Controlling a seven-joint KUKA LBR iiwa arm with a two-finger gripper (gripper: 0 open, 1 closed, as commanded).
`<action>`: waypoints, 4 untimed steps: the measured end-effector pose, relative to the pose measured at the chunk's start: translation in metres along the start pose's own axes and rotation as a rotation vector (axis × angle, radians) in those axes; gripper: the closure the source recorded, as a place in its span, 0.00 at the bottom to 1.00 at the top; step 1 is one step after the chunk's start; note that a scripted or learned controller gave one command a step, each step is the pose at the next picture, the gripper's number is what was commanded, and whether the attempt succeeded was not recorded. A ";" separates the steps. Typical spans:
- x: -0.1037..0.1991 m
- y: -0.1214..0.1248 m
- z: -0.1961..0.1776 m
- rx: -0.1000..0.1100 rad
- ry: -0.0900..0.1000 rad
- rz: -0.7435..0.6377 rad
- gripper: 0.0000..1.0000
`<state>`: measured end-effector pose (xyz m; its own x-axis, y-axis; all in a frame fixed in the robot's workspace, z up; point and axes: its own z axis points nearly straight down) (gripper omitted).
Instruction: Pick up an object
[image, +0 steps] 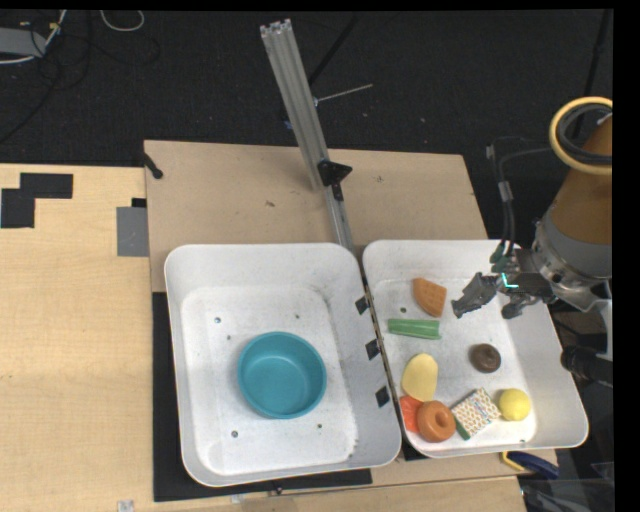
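Observation:
My gripper (490, 301) hangs over the right bin (560, 420), at its upper right part, with its two dark fingers spread apart and nothing between them. Left of it lies an orange wedge (430, 295), with a green stick (414, 327) just below that. A brown round piece (486, 357) lies below the gripper. Along the bin's front lie a yellow pear-like piece (420, 376), an orange ring (436, 420), a patterned block (476, 411) and a yellow ball (514, 404).
The left bin (200, 270) holds a teal bowl (283, 374). A metal rail (300, 100) slants down from the top toward the gap between the bins. The arm's grey and orange body (585, 200) stands at the right edge.

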<state>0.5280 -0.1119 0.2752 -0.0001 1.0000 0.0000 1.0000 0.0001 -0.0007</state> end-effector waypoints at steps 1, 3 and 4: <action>0.000 0.000 0.000 0.000 0.000 0.000 0.00; 0.012 -0.001 0.107 0.004 0.001 -0.001 0.00; 0.013 -0.001 0.170 0.005 0.001 0.000 0.00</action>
<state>0.5266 -0.0989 0.1053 -0.0003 1.0000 0.0006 1.0000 0.0003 -0.0059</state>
